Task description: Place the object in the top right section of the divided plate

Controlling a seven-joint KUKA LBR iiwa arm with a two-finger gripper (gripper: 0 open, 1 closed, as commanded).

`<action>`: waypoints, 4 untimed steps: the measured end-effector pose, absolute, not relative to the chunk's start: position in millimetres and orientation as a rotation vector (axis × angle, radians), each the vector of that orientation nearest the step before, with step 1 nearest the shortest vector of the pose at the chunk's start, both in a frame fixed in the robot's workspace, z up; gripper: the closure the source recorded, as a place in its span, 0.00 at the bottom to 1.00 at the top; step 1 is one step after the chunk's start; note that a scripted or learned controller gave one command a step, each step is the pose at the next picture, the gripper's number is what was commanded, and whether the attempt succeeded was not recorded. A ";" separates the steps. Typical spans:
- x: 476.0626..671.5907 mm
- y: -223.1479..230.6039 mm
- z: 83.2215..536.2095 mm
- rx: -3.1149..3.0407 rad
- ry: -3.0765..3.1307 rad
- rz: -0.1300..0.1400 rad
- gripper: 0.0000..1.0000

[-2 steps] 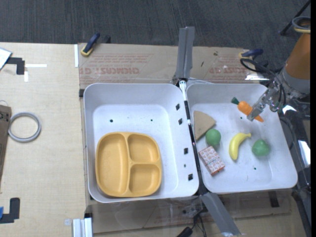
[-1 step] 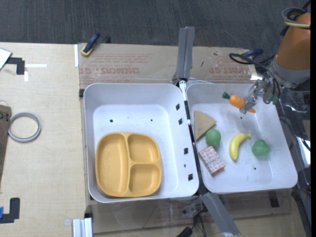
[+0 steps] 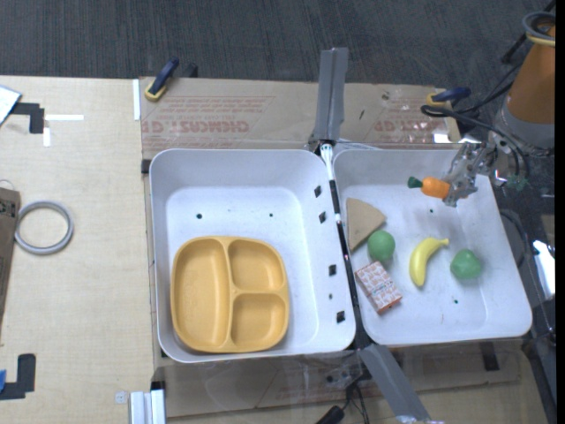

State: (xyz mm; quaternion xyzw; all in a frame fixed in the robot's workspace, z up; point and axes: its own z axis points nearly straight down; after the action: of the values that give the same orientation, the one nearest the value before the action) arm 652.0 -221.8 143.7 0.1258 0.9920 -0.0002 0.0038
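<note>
Orange toy carrot point(image 3: 432, 186) lay at the right bin's point(image 3: 494, 325) far edge, touching the gripper point(image 3: 457, 188) hanging over it; whether its fingers clasped the carrot could not be told. Yellow divided plate point(image 3: 231, 292) waited in the left bin point(image 3: 229, 184), its top right section unoccupied.

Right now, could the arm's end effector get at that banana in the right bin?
Probably yes. The banana lies apart from its neighbours with nothing over it, and the end effector hovers in the same bin, by the carrot.

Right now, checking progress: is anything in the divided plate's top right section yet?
Empty. The yellow divided plate shows bare compartments; the carrot sits in the right bin, by the gripper.
</note>
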 end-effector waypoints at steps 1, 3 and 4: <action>653.5 -222.4 154.8 0.400 3.101 0.001 1.00; 656.0 -223.8 175.9 0.411 3.086 0.002 1.00; 650.4 -195.7 319.2 0.381 3.110 0.000 1.00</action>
State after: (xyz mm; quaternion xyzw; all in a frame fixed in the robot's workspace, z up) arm 650.4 -195.7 319.2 0.1216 0.9926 0.0000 0.0040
